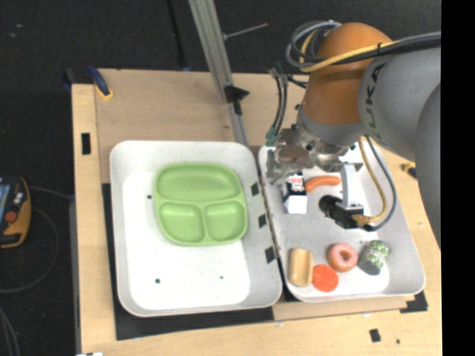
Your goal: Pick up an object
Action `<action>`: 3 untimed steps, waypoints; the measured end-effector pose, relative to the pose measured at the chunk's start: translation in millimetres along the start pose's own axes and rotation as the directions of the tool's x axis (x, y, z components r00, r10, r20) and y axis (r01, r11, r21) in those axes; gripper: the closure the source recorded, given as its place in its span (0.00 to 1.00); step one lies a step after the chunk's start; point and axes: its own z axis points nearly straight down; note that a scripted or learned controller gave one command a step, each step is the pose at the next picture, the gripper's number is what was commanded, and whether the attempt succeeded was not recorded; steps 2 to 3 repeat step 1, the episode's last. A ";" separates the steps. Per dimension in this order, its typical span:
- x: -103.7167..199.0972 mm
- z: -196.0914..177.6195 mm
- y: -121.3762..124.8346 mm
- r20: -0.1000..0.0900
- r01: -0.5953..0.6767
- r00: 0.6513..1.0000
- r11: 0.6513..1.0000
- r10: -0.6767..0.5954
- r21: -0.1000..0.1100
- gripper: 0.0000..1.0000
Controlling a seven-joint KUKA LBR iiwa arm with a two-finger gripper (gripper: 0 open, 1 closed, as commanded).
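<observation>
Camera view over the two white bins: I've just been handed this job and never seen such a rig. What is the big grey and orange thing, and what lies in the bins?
This is one fixed camera looking down at a slant on a bench. The grey arm with the orange band is the robot, reaching in from the right. Its two-finger gripper hangs low over the right shallow white bin; nothing visibly sits between its fingers. Along that bin's near edge lie a tan rounded block, an orange-red round piece, a pink ring doughnut and a green-and-white lump. The left shallow white bin holds a green three-compartment plate.
</observation>
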 end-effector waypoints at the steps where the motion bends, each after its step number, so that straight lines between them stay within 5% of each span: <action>1: 53.2 -7.0 -26.1 -0.002 0.002 1.000 1.000 -0.002 -0.001 1.00; 3: 53.2 -7.0 -26.1 -0.002 0.002 1.000 1.000 -0.002 -0.001 1.00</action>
